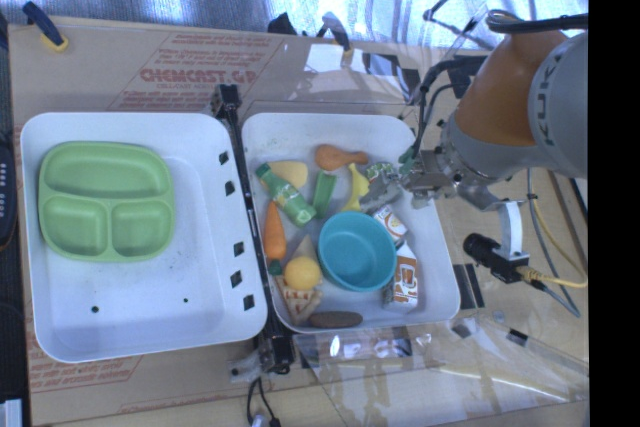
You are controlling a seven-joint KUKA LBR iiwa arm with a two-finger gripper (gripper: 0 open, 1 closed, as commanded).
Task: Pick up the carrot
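Sunlight is striping the ribbed grey floor behind a cardboard-topped bench (190, 75), where two shallow white bins are sitting side by side and cables are trailing off beyond the right-hand bin. Using the blue bowl (356, 251) in the right bin (430, 260) as the landmark, the carrot (275, 231) is lying well to the bowl's left, along the bin's left wall, with a green bottle (286, 195) just above it and a lemon (302, 272) just below. The gripper (385, 183) is hovering above and slightly right of the bowl, over a yellow banana; whether it is open or grasping anything cannot be told. Reaching across is likely risking a snag on the bowl or bottle, or a grab at the wrong item. A green divided plate (105, 200) is resting in the left bin (150, 315).
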